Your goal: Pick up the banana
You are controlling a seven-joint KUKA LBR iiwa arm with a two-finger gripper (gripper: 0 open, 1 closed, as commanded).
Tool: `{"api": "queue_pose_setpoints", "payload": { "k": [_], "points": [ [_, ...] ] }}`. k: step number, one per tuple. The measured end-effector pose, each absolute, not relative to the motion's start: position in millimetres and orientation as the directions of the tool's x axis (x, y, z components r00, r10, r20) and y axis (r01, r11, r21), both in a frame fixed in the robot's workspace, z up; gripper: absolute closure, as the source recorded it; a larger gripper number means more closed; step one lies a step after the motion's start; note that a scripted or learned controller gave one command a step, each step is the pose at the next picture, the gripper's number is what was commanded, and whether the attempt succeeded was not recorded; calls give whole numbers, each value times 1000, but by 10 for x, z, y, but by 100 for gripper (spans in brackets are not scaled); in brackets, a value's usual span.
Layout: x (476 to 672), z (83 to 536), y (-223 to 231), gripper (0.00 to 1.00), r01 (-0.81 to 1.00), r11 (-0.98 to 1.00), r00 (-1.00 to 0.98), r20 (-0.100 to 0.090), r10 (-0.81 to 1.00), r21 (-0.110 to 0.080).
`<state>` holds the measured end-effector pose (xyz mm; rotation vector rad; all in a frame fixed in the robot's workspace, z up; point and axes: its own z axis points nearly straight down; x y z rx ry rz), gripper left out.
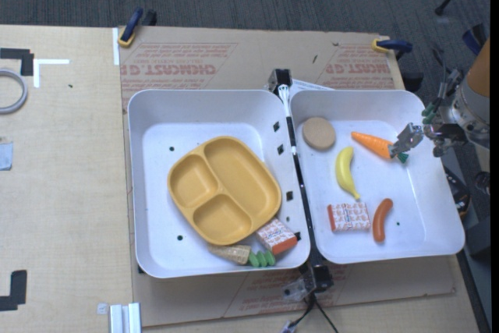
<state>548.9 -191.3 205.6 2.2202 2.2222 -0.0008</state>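
Simply curved smooth yellow banana (346, 173) in right bin (437, 242), claw (405, 141) state unclear

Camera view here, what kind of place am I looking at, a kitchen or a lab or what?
Most likely a robotics lab bench, not a kitchen. Two white bins sit on cardboard clamped to a wooden bench, the food looks like toys, such as the banana, and a robot gripper reaches in.
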Motion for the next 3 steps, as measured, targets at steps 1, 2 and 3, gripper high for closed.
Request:
{"api": "queue_pose_setpoints", "payload": {
  "k": [1, 2, 3],
  "points": [
    [5761, 919, -1252, 0, 987, -162, 162, 0, 987, -2],
    [5762, 1014, -1258, 100, 987, -163, 163, -1, 987, -2],
    [6138, 1922, -816, 100, 988, 151, -151, -1, 988, 1]
  ]
}}
